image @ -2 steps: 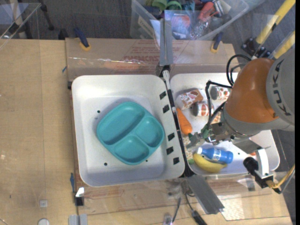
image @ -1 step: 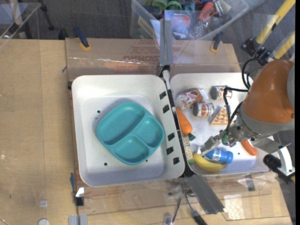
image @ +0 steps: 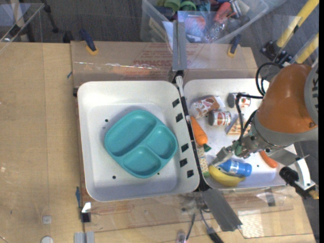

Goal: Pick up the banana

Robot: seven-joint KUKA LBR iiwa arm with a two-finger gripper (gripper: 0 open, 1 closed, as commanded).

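The yellow banana [image: 224,178] lies along the near wall of the right bin [image: 253,83], curved side down. A blue bottle-like object [image: 237,167] rests against its top. My gripper [image: 234,151] hangs just above and behind these two, under the grey arm with its orange band [image: 287,101]. Nothing is visibly lifted by the gripper, and the banana stays on the bin floor.
The right bin also holds a carrot [image: 199,130] by the divider, a small can [image: 219,118], a red-and-white packet [image: 206,105] and an orange piece [image: 269,159]. A teal divided plate [image: 140,143] lies in the left bin [image: 91,135]. A clear box of clutter [image: 202,6] stands behind.
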